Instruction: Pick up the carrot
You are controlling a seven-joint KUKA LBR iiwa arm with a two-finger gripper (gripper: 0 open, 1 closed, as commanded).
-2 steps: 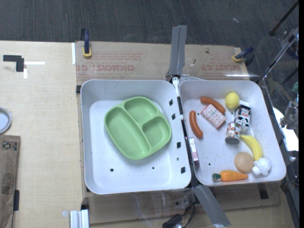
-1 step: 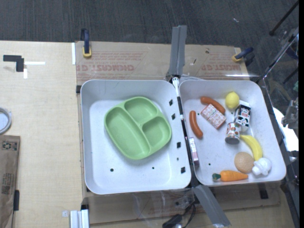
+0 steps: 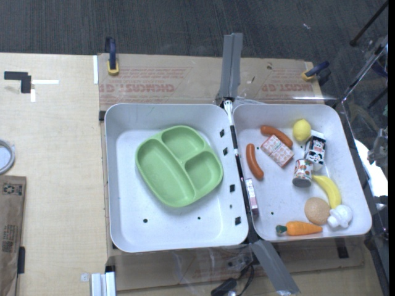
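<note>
The carrot [image 3: 300, 229], orange with a green stub at its left end, lies flat along the near edge of the right bin [image 3: 271, 211]. Just behind it sits a tan egg-shaped item [image 3: 317, 210], and a white garlic bulb [image 3: 340, 216] rests to its right.
The right bin also holds two sausages [image 3: 254, 161] [image 3: 276, 134], a pink box [image 3: 276, 150], a lemon [image 3: 302, 130], a small milk carton [image 3: 316, 149], a small can [image 3: 302, 172] and a banana [image 3: 328, 189]. A green divided plate [image 3: 179, 164] lies in the left bin [image 3: 123, 184].
</note>
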